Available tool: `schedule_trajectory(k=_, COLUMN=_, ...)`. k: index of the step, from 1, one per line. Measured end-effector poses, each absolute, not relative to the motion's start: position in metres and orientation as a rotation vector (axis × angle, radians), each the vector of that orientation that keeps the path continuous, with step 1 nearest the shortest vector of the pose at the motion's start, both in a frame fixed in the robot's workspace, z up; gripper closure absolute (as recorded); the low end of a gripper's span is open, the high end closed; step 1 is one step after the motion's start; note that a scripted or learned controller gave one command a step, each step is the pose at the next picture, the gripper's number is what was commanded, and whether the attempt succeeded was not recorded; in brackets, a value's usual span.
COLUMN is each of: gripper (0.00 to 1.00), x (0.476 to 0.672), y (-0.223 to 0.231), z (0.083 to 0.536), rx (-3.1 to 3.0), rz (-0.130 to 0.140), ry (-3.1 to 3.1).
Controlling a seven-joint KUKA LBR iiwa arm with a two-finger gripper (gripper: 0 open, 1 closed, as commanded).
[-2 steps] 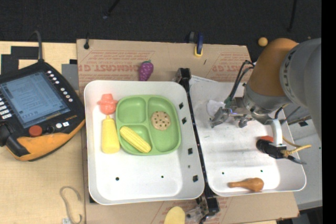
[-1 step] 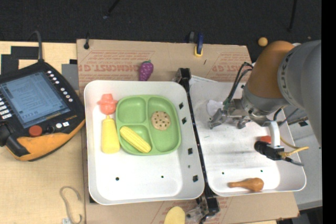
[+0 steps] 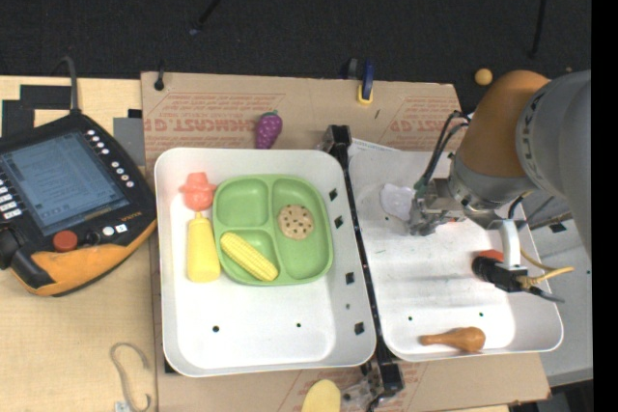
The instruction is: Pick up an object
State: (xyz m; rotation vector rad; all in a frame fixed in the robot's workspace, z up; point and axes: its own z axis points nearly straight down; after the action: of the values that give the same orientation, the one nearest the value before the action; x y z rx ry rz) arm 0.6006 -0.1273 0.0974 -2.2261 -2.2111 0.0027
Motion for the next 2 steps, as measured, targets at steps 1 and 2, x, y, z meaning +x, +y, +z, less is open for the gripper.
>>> schedule_trajectory(k=1, gripper=1.00, x=0.594, y=-0.128, z=0.158, rx=-2.229, rz=-0.002, ry=-2.216)
schedule_trajectory(k=2, gripper=1.00, x=0.600, y=-0.132, z=0.202, rx=-2.225, rz=-0.003, ry=-2.221)
